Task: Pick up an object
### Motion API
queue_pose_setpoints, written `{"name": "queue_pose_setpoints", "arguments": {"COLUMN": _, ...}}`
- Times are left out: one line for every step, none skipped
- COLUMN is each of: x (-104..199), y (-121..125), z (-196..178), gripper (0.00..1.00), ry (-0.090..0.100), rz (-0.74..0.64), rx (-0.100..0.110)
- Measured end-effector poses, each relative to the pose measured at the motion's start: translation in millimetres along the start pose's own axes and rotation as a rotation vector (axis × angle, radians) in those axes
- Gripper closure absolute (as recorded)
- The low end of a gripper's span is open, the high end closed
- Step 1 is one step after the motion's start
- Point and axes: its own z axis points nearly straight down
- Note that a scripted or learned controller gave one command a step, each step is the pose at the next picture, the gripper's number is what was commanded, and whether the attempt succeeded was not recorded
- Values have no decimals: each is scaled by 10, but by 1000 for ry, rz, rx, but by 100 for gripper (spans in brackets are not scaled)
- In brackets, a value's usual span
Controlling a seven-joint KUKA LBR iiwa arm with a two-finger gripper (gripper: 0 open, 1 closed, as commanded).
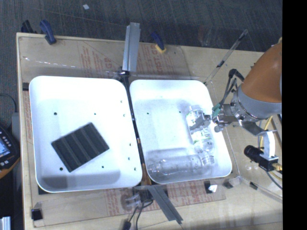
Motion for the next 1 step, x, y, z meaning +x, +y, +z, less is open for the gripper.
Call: {"name": "queue_pose_setpoints", "arguments": {"x": 4, "y": 640, "z": 957, "gripper": 0, "ry": 0, "rz": -96, "rx": 3}}
